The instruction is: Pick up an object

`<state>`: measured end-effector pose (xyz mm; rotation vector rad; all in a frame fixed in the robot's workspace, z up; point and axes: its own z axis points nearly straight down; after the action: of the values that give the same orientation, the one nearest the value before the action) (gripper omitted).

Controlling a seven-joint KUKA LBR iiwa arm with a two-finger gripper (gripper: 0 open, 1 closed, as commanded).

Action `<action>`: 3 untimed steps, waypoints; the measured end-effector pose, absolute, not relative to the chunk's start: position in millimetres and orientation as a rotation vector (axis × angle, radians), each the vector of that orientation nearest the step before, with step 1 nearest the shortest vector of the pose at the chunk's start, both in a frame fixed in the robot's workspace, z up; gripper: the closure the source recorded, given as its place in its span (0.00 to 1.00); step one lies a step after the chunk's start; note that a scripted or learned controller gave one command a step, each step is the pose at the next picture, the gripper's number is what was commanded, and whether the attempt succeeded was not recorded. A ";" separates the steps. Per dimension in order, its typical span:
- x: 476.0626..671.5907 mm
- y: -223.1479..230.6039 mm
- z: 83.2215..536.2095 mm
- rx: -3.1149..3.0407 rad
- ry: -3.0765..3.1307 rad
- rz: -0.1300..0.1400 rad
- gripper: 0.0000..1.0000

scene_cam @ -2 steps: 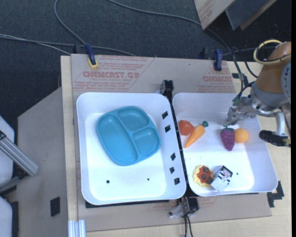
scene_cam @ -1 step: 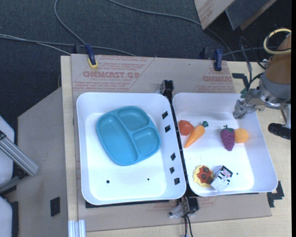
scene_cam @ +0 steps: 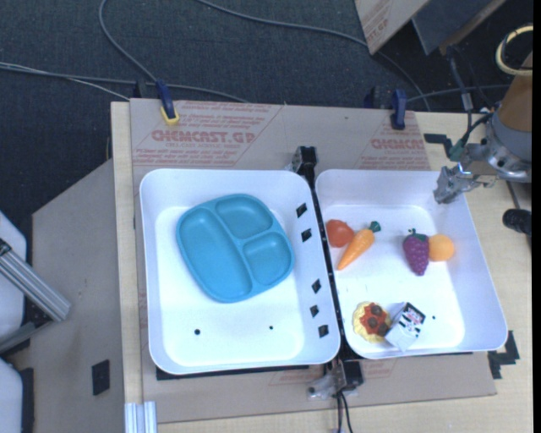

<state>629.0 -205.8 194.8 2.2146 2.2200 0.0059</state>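
The gripper (scene_cam: 446, 188) hangs at the far right rim of the right white bin (scene_cam: 483, 279); I cannot tell its finger state. The purple plastic grape bunch (scene_cam: 415, 252) lies nearest, touching a small orange fruit (scene_cam: 440, 247), so approach from its free side.

Dark carpet floor (scene_cam: 68, 110) with trailing cables (scene_cam: 211, 17)
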 end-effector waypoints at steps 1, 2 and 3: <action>630.6 -205.9 242.2 2.214 2.219 0.006 1.00; 629.6 -153.7 250.5 2.216 2.229 0.003 1.00; 619.4 -97.6 257.2 2.216 2.231 0.003 1.00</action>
<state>619.4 -97.6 257.2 2.2163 2.2311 0.0025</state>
